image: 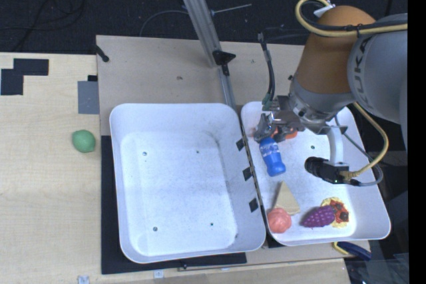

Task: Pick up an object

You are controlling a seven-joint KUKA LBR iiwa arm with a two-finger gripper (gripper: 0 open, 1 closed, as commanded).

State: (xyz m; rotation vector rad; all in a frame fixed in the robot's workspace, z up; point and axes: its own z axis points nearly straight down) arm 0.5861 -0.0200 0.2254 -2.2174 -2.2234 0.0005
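My gripper [267, 130] hangs over the left part of the right bin [370, 228], close to the wall shared with the left bin. A blue bottle [272, 158] with a white label points down and to the right from the fingertips. Its upper end sits between the fingers, so the gripper is shut on it. A small orange-red piece shows beside the fingers. The grey arm with its orange band comes in from the upper right and covers the bin's far corner.
In the right bin lie a pink ball [279, 219], a purple grape bunch [320, 215], a yellow-red item [337, 210] and a tan wedge [287, 197]. The left bin [133, 136] stands alongside. A green ball [84, 141] rests on the bench at left. A metal rail [203, 16] slants behind.
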